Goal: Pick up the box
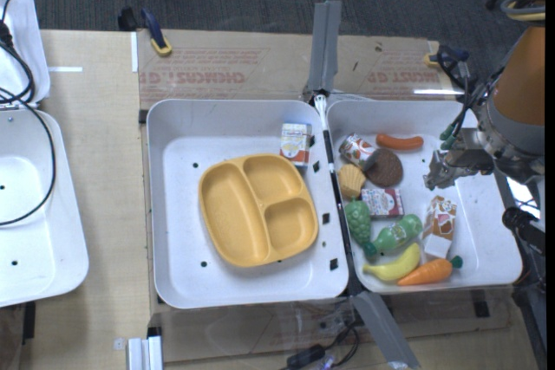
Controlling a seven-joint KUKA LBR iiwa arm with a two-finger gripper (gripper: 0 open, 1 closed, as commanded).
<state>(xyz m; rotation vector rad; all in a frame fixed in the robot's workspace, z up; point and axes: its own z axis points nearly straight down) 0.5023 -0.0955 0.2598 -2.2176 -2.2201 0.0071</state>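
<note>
Box [296, 143] shares left bin [165, 212] with yellow tray [257, 209]; pincer [438, 172] state unclear.

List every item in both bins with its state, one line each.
box: upright, left bin, by the divider
yellow tray: flat, nothing in its compartments
gripper: over the right bin, nothing seen between its fingers
sausage: lying flat
banana: lying against the carrot
carton: lying on its side
</note>
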